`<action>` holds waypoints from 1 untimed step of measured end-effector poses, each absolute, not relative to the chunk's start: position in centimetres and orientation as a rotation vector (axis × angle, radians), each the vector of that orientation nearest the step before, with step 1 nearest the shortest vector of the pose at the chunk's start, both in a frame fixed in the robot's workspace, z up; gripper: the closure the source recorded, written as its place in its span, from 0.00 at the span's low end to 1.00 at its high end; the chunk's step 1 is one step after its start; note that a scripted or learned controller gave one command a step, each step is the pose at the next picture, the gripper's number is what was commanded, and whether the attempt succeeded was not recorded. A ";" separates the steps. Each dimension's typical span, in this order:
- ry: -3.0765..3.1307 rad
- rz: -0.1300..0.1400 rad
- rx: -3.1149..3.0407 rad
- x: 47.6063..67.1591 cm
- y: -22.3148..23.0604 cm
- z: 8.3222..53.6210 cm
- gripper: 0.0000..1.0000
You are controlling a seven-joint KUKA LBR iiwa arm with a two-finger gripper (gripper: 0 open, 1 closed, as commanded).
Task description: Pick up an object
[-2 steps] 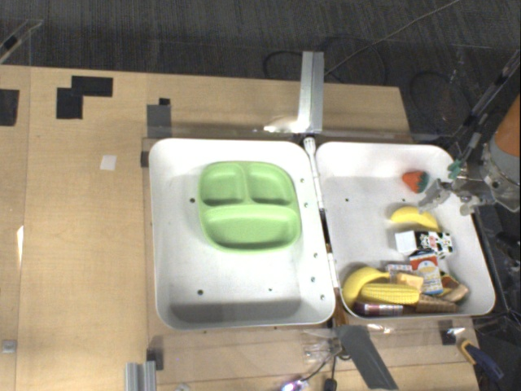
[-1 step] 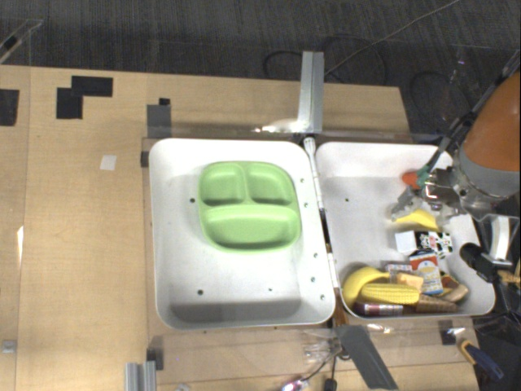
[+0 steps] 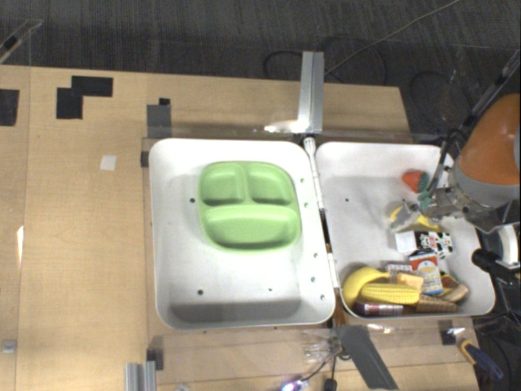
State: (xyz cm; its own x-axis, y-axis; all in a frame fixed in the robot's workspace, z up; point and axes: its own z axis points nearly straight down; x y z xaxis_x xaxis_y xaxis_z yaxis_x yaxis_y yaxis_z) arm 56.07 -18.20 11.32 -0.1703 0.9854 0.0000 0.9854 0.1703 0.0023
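My gripper (image 3: pixel 429 204) hangs low over the right side of the right bin (image 3: pixel 358 177), under the grey arm with its orange band (image 3: pixel 494 143). Right beside it lie a small yellow piece (image 3: pixel 401 213) and a red-orange item (image 3: pixel 413 177) with a bit of green next to it. Just below the gripper are a white card (image 3: pixel 404 239) and a black-and-white patterned box (image 3: pixel 432 241). Along the bin's front edge lie a red-and-white carton (image 3: pixel 426 264), a yellow banana-like toy (image 3: pixel 365 284), a dark red pen (image 3: pixel 381 307) and a brown piece (image 3: pixel 445 300).
The left bin (image 3: pixel 175 243) holds a green divided plate (image 3: pixel 248 204). A metal post (image 3: pixel 312 92) stands behind the seam between the bins. Cables run over the dark floor at the back right. The wooden bench (image 3: pixel 73 235) stretches to the left.
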 end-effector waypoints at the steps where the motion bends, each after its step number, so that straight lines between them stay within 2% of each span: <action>1: 2.401 0.008 2.018 56.3 -18.1 12.3 1.00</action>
